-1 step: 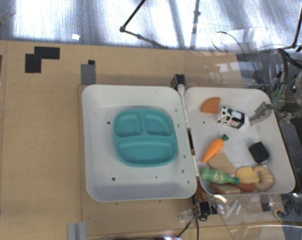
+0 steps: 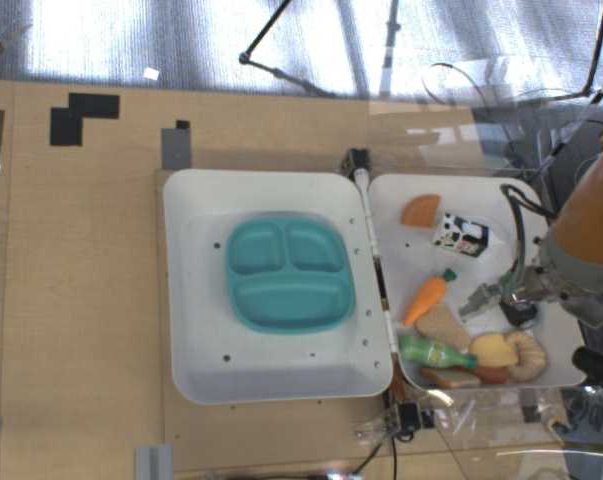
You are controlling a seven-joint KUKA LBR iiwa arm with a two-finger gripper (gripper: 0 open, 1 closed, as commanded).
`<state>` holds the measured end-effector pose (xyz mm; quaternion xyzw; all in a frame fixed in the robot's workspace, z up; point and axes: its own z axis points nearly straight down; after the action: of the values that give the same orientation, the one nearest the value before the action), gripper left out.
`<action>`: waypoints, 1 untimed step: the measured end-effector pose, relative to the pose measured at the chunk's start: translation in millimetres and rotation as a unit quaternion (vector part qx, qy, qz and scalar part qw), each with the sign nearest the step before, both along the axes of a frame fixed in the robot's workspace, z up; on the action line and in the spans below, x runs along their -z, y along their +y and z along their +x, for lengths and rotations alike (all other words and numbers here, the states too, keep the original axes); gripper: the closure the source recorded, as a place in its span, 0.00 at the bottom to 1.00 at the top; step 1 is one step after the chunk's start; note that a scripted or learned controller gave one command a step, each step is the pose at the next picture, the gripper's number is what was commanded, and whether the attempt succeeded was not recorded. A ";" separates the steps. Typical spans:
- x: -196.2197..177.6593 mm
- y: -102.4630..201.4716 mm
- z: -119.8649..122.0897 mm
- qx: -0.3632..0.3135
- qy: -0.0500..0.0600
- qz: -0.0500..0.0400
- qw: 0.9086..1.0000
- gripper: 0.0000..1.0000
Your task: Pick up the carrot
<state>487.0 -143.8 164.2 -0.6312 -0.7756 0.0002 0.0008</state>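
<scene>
The carrot (image 2: 426, 299), orange with a small green top, lies tilted in the right bin (image 2: 389, 230) near its left wall, green end pointing up and right. My gripper (image 2: 499, 306) hovers just right of the carrot, about a carrot's length from it. It looks open, and nothing sits between its fingers. One silver finger (image 2: 477, 300) points toward the carrot's green end without touching it.
Below the carrot are a bread slice (image 2: 443, 326), a green bottle (image 2: 436, 351), a yellow fruit (image 2: 491, 348) and a croissant (image 2: 529, 356). An orange wedge (image 2: 421, 211) and a black-and-white carton (image 2: 461, 235) lie at the bin's far end. The left bin (image 2: 196, 358) holds a teal divided plate (image 2: 289, 273).
</scene>
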 end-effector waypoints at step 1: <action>75.6 31.2 35.4 0.117 -0.005 0.000 0.993 0.00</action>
<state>522.4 -112.6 88.6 -0.7173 -0.6968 -0.0033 -0.0034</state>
